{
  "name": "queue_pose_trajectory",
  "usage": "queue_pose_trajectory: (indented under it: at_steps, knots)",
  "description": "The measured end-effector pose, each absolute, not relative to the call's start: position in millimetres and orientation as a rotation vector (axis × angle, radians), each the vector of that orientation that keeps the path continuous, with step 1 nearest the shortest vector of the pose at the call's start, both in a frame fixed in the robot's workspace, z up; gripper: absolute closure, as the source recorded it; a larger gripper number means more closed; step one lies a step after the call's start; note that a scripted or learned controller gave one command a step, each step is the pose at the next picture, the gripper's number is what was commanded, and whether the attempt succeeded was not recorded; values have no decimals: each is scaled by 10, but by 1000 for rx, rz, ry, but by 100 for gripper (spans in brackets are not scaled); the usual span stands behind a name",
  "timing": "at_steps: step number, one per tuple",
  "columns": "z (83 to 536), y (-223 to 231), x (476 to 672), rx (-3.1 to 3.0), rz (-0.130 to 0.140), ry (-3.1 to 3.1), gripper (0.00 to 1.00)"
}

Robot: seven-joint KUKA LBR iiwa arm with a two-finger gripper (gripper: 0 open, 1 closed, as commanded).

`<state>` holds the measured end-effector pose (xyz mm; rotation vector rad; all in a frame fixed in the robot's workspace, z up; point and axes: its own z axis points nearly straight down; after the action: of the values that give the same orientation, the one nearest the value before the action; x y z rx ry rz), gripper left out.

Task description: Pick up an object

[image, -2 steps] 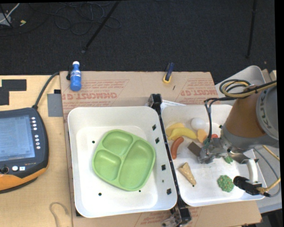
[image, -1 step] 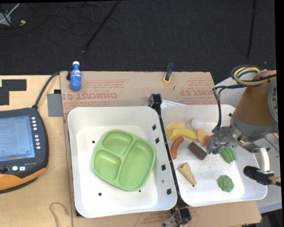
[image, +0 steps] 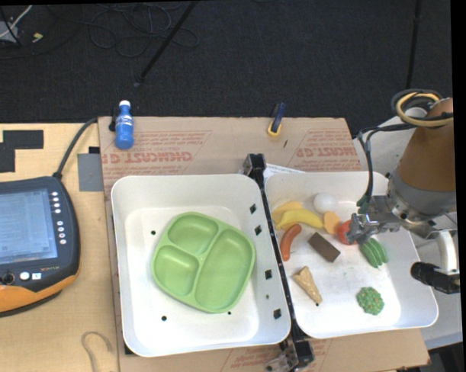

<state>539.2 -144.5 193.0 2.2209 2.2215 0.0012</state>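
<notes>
The right bin (image: 405, 313) holds several toy foods: a yellow banana (image: 293, 214), a white egg (image: 324, 202), an orange piece (image: 331, 221), a red-orange sausage (image: 290, 240), a brown block (image: 324, 247), a tan cone (image: 307, 284), a green broccoli (image: 369, 299) and a long green vegetable (image: 373, 252). My gripper (image: 362, 229) hangs low over the bin's right part. It is just right of a small red piece (image: 344, 231) and just above the long green vegetable. Nothing is visibly held.
The left bin (image: 135, 215) holds a green divided plate (image: 203, 260). A blue bottle (image: 123, 126) and a yellow clamp (image: 276, 120) lie on the cardboard behind the bins. A control pendant (image: 25, 231) sits at the far left.
</notes>
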Motion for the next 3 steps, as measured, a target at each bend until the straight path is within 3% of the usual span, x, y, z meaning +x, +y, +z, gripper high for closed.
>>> queue_pose_trajectory:
  at_steps: [1,2,3]
  knots:
    - [2296,-1454,5398,2220,1,2222,100]
    - [2377,-941,5386,2219,0,2229,100]
    - [2345,-442,5532,2218,-1,2229,100]
